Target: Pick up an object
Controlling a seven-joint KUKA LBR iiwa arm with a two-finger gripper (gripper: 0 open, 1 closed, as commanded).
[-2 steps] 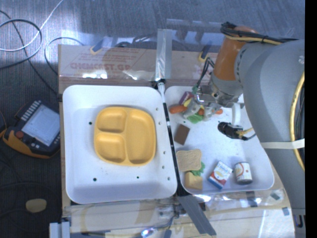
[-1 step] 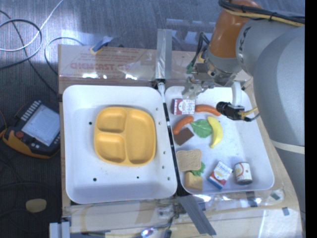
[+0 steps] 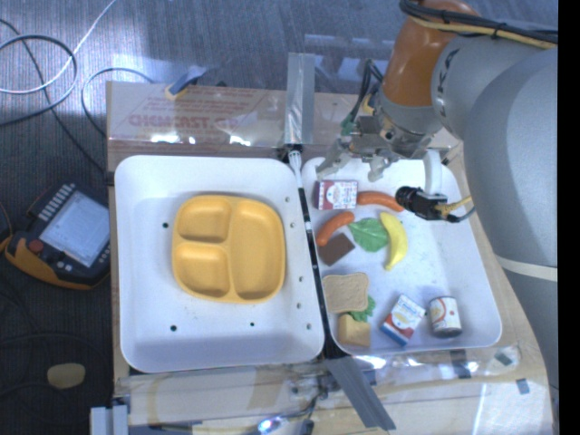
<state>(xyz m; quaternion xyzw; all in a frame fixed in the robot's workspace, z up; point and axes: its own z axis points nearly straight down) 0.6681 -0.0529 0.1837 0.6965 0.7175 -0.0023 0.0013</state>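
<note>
From above, the banana (image 3: 393, 238) lay in the right bin (image 3: 471, 284), and I will tell where things were from it. The gripper (image 3: 361, 156) hung over the far end of that bin, up and to the left of the banana. Its fingers were spread apart and held nothing. The grey arm (image 3: 507, 107) with its orange band (image 3: 419, 57) came in from the right, above the banana.

Just left of the banana lay a green leaf (image 3: 368, 233). Past the leaf were an orange sausage (image 3: 333, 226) and a brown block (image 3: 335, 247). Up and left of the banana stood a small red and white carton (image 3: 336, 194), with a carrot (image 3: 377, 198) beside it. Below the banana were a slice of bread (image 3: 345, 292), a little blue and white box (image 3: 403, 319) and a small can (image 3: 443, 315).

Far to the left of the banana, the left bin (image 3: 145, 333) held a yellow tray with three parts (image 3: 228, 246).
</note>
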